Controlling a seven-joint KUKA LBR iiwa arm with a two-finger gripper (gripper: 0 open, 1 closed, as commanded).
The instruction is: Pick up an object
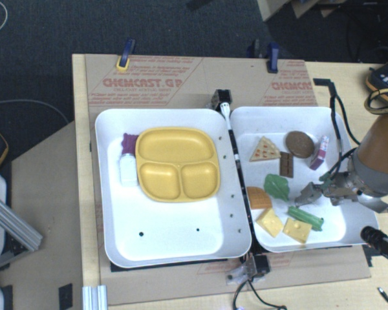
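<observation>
pincer (pixel 308 193) hovering low in right bin (pixel 333 118), can't tell its state | you're aiming at green toy (pixel 277 187) just left of it | yellow tray (pixel 178 163) far left

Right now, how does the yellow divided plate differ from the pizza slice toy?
The yellow divided plate lies in the left bin; the pizza slice toy lies in the right bin. The plate is far larger. It is rounded with three compartments, while the slice is a flat triangle. The plate is plain yellow; the slice is tan with red spots. Both lie flat.
</observation>
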